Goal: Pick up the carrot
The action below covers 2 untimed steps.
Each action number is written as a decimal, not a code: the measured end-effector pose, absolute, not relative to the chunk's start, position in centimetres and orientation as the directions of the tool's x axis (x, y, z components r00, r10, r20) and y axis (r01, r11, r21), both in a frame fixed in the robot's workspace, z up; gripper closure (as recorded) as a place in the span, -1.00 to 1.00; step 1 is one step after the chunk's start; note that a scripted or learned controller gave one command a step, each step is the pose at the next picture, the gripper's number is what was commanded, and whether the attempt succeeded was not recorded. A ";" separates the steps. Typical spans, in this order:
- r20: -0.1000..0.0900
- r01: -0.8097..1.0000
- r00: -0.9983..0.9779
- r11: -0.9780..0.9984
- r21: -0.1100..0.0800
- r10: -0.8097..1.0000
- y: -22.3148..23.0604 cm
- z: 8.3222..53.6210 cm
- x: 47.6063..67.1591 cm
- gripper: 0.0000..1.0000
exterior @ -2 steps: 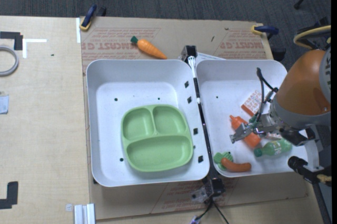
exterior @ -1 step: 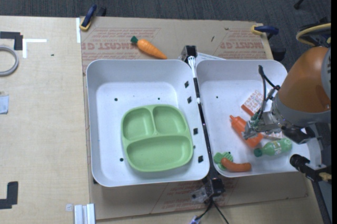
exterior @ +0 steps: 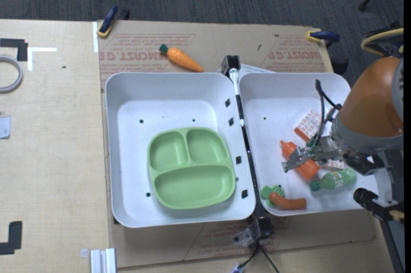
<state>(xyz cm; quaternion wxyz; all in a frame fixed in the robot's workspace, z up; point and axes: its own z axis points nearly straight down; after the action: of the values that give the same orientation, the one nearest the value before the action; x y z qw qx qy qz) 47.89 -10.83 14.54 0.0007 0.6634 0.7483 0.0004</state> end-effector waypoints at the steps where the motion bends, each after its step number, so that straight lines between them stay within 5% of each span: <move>1: -0.001 0.984 -0.177 0.177 0.000 0.984 -7.7 23.4 54.2 -1.00; 2: 0.000 0.883 -0.469 0.469 0.000 0.883 -5.9 22.7 47.8 -1.00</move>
<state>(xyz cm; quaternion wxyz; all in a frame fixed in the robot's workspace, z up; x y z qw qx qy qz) 47.80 -5.93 22.70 -0.0001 0.5153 0.8570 -0.0001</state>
